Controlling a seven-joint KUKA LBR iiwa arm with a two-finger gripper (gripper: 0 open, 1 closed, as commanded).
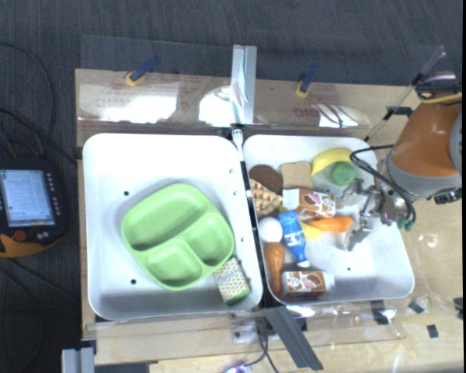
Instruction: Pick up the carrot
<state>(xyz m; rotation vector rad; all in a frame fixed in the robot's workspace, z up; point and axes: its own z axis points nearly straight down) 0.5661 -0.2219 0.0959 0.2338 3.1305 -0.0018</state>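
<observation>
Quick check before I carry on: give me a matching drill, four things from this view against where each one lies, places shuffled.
Things:
1. carrot
2. green divided plate
3. blue bottle
4. gripper

Places:
A. left bin, middle
B. right bin, just right of the carrot's tip
C. right bin, lying between the bottle and the gripper
D. right bin, left of the carrot

Pairs: 1-C, 2-A, 3-D, 4-B

We see two bins, the left (109, 208) and the right (388, 270), of smooth white plastic with a slight sheen. The green tray (179, 231) looks like matt plastic. The carrot (330, 225) is glossy orange plastic. The bench (435, 239) looks like pale wood, matt. The floor (217, 14) is a dark, rough carpet. The gripper (365, 225) looks metallic, and the arm (423, 150) glossy orange.
</observation>
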